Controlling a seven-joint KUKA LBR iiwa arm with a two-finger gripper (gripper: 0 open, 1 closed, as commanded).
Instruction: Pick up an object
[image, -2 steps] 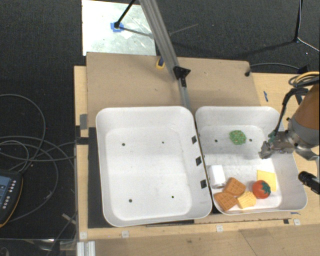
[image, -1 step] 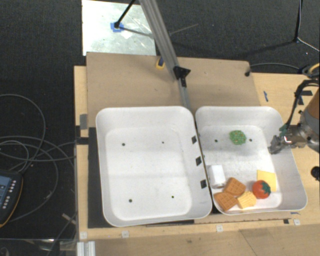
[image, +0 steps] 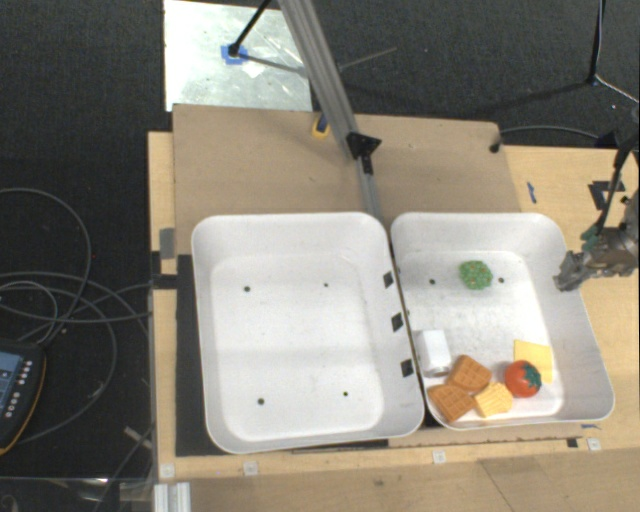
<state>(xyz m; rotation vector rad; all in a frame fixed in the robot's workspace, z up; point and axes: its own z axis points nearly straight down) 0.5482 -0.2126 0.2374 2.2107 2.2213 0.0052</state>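
Note:
The right bin (image: 556, 240) holds several small items. A green bumpy ball (image: 475, 274) lies near its middle. Along the front lie a white block (image: 434, 350), two brown waffle pieces (image: 459, 388), a yellow cracker (image: 493, 400), a red tomato (image: 522, 378) and a yellow cheese wedge (image: 534, 353). My gripper (image: 572, 274) hangs over the right rim of this bin, well right of the green ball and behind the cheese. Nothing shows in its grasp.
The left bin (image: 210, 250) sits beside the right one, joined by black clips (image: 396, 321). A grey slanted pole (image: 330, 80) crosses the back of the bench. Cables lie on the dark floor at the left.

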